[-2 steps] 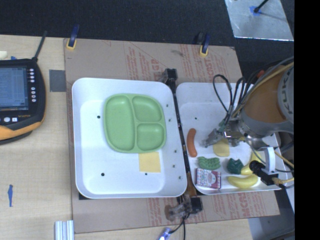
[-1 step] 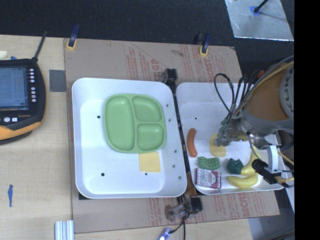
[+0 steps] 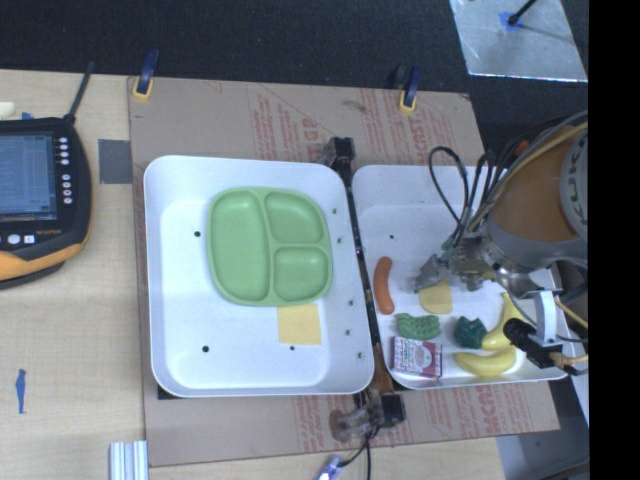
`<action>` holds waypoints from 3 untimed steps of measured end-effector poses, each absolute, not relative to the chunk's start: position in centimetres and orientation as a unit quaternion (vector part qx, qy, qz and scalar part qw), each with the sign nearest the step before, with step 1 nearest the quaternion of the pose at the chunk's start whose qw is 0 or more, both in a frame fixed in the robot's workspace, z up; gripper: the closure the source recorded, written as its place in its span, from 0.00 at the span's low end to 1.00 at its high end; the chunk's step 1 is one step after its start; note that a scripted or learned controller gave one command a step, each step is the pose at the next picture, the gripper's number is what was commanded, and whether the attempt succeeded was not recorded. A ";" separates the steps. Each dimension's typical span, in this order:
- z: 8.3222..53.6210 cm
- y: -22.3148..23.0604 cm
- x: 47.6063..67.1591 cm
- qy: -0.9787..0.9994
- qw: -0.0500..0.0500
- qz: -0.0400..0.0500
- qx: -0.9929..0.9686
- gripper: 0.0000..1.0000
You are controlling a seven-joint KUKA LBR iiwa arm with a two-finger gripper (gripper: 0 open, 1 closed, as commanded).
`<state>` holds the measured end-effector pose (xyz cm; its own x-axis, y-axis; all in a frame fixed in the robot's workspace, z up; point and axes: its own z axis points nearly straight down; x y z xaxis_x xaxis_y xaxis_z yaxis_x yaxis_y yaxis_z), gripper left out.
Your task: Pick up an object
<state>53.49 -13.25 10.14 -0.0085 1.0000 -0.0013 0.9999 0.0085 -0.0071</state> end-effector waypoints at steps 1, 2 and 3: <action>11.1 -13.3 53.5 -0.711 0.002 0.004 -0.703 1.00; 11.1 -13.3 53.5 -0.711 0.002 0.004 -0.703 0.00; 9.1 -13.4 51.9 -0.709 0.002 0.002 -0.705 0.00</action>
